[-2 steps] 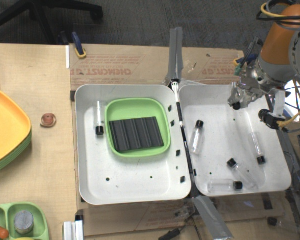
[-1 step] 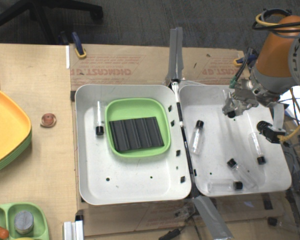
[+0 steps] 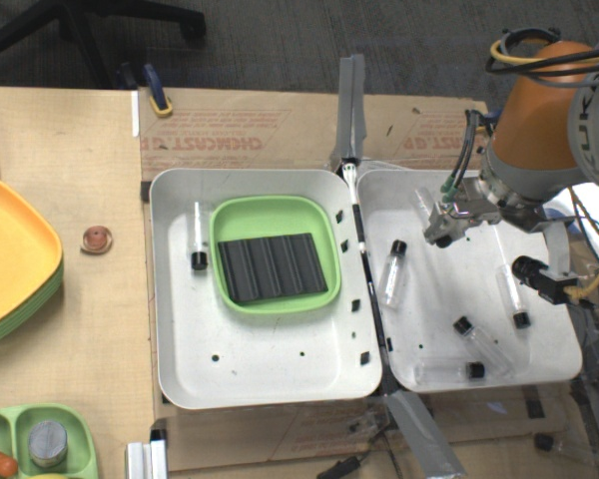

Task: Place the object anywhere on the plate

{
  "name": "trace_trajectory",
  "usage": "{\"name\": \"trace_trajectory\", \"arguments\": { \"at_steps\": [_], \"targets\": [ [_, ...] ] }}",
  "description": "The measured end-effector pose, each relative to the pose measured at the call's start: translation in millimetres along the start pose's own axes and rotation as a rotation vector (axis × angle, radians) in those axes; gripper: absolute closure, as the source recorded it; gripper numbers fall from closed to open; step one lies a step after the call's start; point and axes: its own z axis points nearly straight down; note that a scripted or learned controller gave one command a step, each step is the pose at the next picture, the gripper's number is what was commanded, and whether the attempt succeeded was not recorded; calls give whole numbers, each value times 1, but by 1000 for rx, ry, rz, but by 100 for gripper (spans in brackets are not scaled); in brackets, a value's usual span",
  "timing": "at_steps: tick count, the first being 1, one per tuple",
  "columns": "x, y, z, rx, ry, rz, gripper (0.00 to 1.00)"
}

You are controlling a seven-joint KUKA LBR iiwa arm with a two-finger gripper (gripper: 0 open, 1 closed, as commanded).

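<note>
A green plate (image 3: pixel 272 211) sits in the left bin (image 3: pixel 270 372) with a dark ribbed rectangular pad (image 3: pixel 276 267) lying on it. A clear tube with a black cap (image 3: pixel 198 236) lies left of the plate. Several more clear black-capped tubes are scattered in the right bin (image 3: pixel 539 367); one (image 3: pixel 392 270) lies near its left wall. My gripper (image 3: pixel 441 232) hangs over the upper middle of the right bin, beside another clear tube (image 3: pixel 422 206). Nothing shows in its grasp.
Stacked yellow plates (image 3: pixel 10 257) and a small red disc (image 3: pixel 97 238) lie on the bench to the left. A green compartment tray (image 3: pixel 30 445) is at the bottom left. A blue-handled clamp (image 3: pixel 158 92) and a grey metal bar (image 3: pixel 351 108) stand behind the bins.
</note>
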Motion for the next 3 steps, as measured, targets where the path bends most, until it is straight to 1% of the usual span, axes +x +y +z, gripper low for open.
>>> {"name": "trace_trajectory", "arguments": {
  "at_steps": [1,2,3],
  "targets": [
    [33,-14,0,0,0,-51,100],
    [77,-15,0,0,-1,-127,100],
    [100,-16,1,1,-1,-190,100]
  ]
}}
